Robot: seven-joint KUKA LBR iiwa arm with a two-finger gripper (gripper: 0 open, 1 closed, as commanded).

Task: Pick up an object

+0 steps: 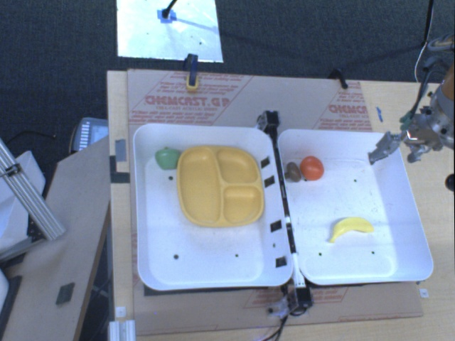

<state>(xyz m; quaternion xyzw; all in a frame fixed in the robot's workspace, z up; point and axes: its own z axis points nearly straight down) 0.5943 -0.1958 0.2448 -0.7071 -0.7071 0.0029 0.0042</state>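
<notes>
Two shallow white bins sit side by side on the bench. Spread open and empty, the two-finger gripper (398,148) hovers at the right bin's (398,261) upper right edge (nothing between its fingers). Nearest, the curved yellow plastic banana (351,227) lies down-left, long axis roughly left-right.

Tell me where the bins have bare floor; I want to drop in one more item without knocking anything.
Right bin: bare between the tomato and the gripper, and along the near wall below the banana. Left bin: a bare strip in front of the yellow tray. Crowded: the far-left corner, where the green fruit touches the tray.
</notes>
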